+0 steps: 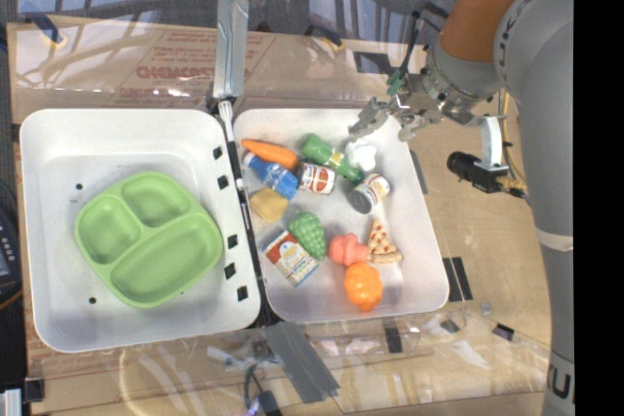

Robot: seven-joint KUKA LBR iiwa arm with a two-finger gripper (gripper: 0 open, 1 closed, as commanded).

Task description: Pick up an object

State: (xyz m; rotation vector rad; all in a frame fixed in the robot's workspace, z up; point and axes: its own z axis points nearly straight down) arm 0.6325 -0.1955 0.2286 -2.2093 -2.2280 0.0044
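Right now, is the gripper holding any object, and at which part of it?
Nothing is held. The gripper hangs open above the right bin's far corner, near the small white object, with nothing between its fingers.

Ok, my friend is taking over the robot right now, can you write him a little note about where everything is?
Gripper: hovering over the top right corner of the right bin, nothing visibly in it.
Right bin: carrot, green bottle, red-labelled can, blue toy, grey can, white piece, yellow piece, green grapes, juice box, pink toy, pizza slice, orange.
Left bin: green divided plate.
Done: nothing picked up yet.
Left: lower, grab one toy, lift it. The white piece looks nearest.
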